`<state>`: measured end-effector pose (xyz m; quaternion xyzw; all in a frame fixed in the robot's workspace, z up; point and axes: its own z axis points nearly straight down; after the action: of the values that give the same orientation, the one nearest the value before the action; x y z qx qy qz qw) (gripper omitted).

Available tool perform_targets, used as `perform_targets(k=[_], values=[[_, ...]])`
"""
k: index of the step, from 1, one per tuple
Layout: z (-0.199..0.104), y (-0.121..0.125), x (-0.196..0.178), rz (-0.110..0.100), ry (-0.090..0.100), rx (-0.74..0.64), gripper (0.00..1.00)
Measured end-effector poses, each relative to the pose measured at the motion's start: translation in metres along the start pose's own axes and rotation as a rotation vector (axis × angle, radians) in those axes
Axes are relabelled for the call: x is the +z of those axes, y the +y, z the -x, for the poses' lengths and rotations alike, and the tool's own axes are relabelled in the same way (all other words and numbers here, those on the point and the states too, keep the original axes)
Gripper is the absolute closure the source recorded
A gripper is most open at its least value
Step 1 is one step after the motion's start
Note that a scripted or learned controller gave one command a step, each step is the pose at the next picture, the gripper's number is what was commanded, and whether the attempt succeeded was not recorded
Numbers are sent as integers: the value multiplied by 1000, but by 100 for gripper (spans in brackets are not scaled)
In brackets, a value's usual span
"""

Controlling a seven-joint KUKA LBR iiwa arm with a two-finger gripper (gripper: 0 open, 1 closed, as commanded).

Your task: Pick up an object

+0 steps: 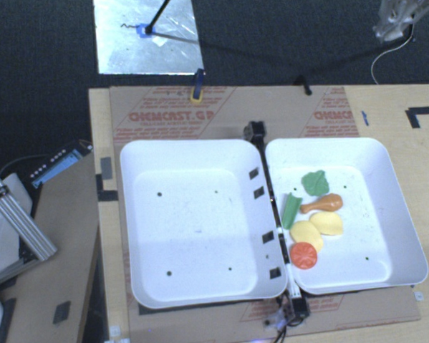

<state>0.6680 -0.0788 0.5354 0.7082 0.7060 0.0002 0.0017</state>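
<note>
The right bin [389, 215] holds a cluster of toy foods near its left wall. These are a green leafy piece [315, 182], an orange drumstick [322, 204], a green pod [291, 209], two yellow pieces [305, 233] [327, 223] and a red tomato [303, 255]. My gripper [398, 10] appears as a pale grey blur at the top right corner, far behind the right bin and well away from the toys. Nothing can be seen in its grasp.
The left bin [195, 218] sits beside the right one, joined by a black hinge strip [270, 214]. A shiny metal sheet [146, 33] lies at the back left. A cable [337, 57] crosses the dark floor behind the bench.
</note>
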Motion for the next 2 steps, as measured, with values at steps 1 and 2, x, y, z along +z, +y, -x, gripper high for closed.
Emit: perform_targets(k=[1, 2], values=[[-23, -1, 174, -17, 4, -7, 100], [6, 1, 87, 9, 0, -2, 100]])
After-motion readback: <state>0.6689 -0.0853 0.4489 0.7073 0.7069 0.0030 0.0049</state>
